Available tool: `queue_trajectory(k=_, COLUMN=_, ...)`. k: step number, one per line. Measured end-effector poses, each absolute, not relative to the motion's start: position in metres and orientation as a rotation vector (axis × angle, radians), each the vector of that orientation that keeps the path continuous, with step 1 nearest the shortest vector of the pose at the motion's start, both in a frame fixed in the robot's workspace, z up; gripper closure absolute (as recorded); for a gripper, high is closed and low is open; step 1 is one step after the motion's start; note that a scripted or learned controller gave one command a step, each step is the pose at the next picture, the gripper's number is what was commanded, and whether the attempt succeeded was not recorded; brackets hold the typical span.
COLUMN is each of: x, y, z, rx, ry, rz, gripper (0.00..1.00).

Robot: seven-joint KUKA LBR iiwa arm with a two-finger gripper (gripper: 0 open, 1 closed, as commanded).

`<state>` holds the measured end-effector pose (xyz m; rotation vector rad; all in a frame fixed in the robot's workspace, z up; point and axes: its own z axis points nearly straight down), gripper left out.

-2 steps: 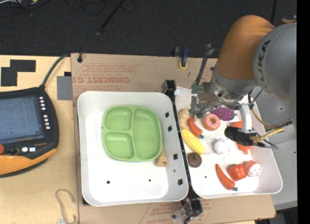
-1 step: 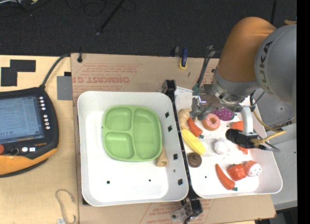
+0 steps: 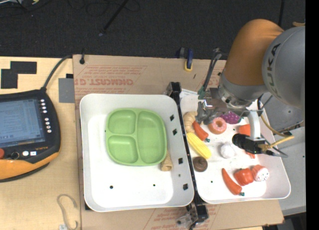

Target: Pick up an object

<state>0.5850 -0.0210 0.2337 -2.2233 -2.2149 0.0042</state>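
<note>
1. Control pendant (image 3: 22, 129), dark with an orange rim, screen lit. Lay on the tabletop (image 3: 70, 184), far to the view's left of the gripper (image 3: 210, 115).
2. Left white bin (image 3: 94, 184). Well left of the gripper. It held a green divided plate (image 3: 135, 137) and a tan cone (image 3: 166, 163) lying against the plate's lower right corner.
3. Right white bin (image 3: 279, 186). The gripper hung over its upper left part.
4. Beige lump (image 3: 188, 119). Just left of the gripper, by the bin wall.
5. Orange carrot (image 3: 200, 131). Just below and left of the gripper.
6. Yellow corn cob (image 3: 198, 146). Below the carrot, near the gripper. A brown round piece (image 3: 200, 164) lay lower still.
7. Gripper. How far open it stood could not be told, nor whether it held anything.
8. Pink doughnut (image 3: 217, 125). Right beneath the gripper; contact could not be told.
9. Purple piece (image 3: 232, 118). Just right of the gripper.
10. White ball (image 3: 227, 150). Below the doughnut, near the gripper.
11. Orange piece (image 3: 243, 130). Further right.
12. Long red piece (image 3: 231, 181), red round piece (image 3: 244, 175) and white-and-red piece (image 3: 261, 174). Grouped well below and right of the gripper.
</note>
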Motion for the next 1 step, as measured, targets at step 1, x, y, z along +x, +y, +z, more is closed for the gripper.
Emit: queue_trajectory(k=1, x=0.5882, y=-0.015, z=0.2363, rx=-2.221, ry=-2.219, rz=0.002, gripper=1.0)
